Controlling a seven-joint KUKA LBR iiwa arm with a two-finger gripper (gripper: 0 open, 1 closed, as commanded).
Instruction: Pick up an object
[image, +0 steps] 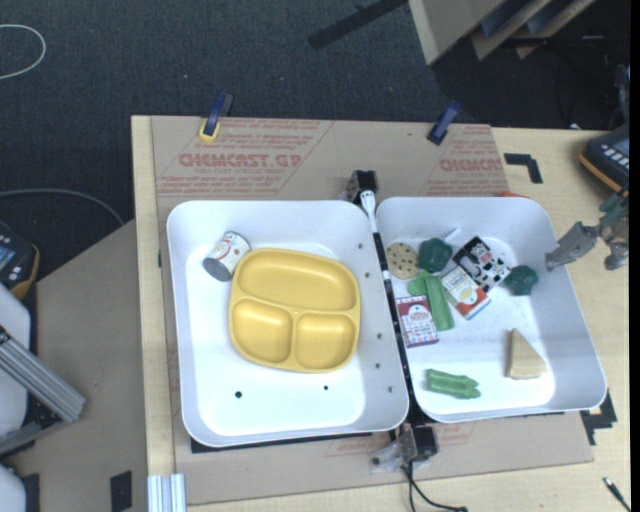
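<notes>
Where cardboard (250, 160) reads "CHEMCAST GP", gripper (585, 245) at right bin (570, 300) edge, finger state unclear

Two bins are set side by side on the desk (300, 160). In the left bin (200, 400), a divided tray (295, 308) lies centrally, with a small can (226, 255) at the far-left corner. The right bin (570, 340) holds a wedge (523, 356) near its right edge.

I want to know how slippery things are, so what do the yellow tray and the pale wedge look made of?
Yellow tray: likely moulded plastic, smooth and slightly glossy, with rounded compartments. Pale wedge: matte tan; possibly foam or plastic, can't tell.
</notes>
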